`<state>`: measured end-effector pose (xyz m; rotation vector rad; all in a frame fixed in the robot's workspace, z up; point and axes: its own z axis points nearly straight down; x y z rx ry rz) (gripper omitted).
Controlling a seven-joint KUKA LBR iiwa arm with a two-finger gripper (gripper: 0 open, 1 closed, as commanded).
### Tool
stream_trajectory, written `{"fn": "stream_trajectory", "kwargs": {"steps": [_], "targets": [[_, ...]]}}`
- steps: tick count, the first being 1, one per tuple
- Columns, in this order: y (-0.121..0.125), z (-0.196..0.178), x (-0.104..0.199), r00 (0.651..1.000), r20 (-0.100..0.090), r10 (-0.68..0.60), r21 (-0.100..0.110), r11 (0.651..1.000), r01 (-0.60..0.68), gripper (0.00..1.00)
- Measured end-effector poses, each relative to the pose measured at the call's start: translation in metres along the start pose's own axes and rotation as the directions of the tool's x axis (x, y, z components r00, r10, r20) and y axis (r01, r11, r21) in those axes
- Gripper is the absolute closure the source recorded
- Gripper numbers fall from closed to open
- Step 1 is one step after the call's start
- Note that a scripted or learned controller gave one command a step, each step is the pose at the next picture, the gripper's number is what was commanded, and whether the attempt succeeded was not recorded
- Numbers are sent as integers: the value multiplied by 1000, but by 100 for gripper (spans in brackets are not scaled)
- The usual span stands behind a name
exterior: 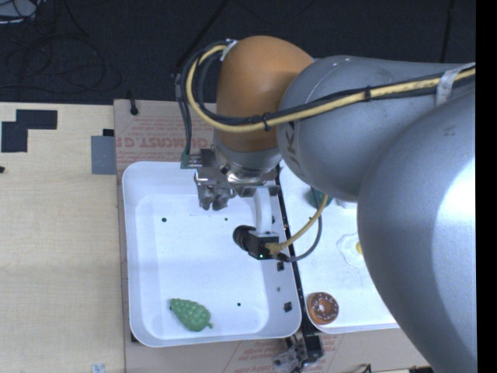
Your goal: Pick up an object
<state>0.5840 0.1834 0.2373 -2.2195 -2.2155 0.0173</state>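
The big grey arm with its orange band reaches in from the right and fills most of that side, its wrist hanging over the far end of the left shallow white bin. The tool sits low near that bin's back wall, a dark metal cluster pointing down toward the white floor. Whether the tool is clenched or released I cannot tell from here; nothing shows in its grip. A yellow and black cable loops around the wrist, and a small black fitting hangs off a white bracket just right of the tool, over the divide between the bins.

The green, bumpy, cone-shaped object lies on its side in the near part of the left bin, close to the front wall and well apart from the tool. In the right white bin, a round brown doughnut-like piece rests near the front left corner, and a pale flat item with a yellow spot peeks out beside the arm. Both bins sit on a light wooden bench.
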Motion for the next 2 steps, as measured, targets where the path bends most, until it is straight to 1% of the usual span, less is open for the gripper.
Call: {"fn": "stream_trajectory", "kwargs": {"steps": [1, 2], "targets": [[-26, -20, 64, 1000, -5, -8, -9, 1000, 8, 100], [-79, 120, 58, 1000, 4, -1, 10, 1000, 1, 100]]}}
